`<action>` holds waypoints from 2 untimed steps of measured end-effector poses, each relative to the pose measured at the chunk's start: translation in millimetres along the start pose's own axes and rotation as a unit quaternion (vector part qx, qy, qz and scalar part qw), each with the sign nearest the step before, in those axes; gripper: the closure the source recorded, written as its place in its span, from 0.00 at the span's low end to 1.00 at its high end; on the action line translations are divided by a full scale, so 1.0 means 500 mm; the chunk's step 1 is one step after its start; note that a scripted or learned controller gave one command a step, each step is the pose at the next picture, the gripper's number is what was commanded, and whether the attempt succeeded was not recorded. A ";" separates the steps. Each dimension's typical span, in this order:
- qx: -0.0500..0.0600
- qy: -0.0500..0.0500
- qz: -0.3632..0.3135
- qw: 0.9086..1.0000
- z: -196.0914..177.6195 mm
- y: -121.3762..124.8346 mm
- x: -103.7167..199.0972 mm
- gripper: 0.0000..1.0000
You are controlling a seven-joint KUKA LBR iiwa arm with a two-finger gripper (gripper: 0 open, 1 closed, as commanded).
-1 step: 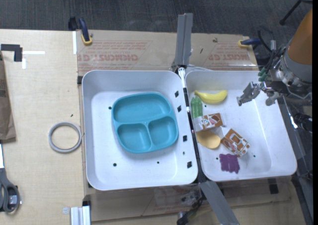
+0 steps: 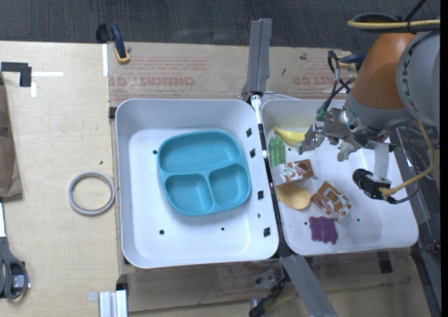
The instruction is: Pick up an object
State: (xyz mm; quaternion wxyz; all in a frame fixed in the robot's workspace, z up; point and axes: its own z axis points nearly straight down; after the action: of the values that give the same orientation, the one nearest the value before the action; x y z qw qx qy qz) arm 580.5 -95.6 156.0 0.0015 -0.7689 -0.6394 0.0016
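Observation:
The right bin [image 2: 392, 235] holds several small items: a yellow banana-like piece [image 2: 288, 136], a green piece [image 2: 277, 150], a brown-and-white packet [image 2: 297, 170], a tan chip-shaped piece [image 2: 295, 197], a waffle-patterned piece [image 2: 330, 199] and a purple piece [image 2: 323, 229]. My gripper [image 2: 323, 139] hangs over the upper middle of this bin, just right of the yellow piece. Nothing shows between its fingers. The grey arm with its orange band [image 2: 383, 64] reaches in from the right.
The left bin [image 2: 133, 189] holds a blue divided plate [image 2: 204, 172]. On the bench to the left lie a grey ring [image 2: 92, 192], scissors [image 2: 12, 275] and a brown bag edge [image 2: 8, 148]. A grey post [image 2: 258, 57] stands between the bins at the back.

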 end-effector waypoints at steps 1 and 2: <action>-0.002 0.000 -0.113 0.994 0.128 -0.134 -0.110 0.00; -0.003 0.000 -0.111 0.994 0.110 -0.132 -0.111 1.00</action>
State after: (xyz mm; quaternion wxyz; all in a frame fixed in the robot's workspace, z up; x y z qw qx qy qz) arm 505.3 -138.1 101.4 -0.0006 -0.6932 -0.7208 -0.0009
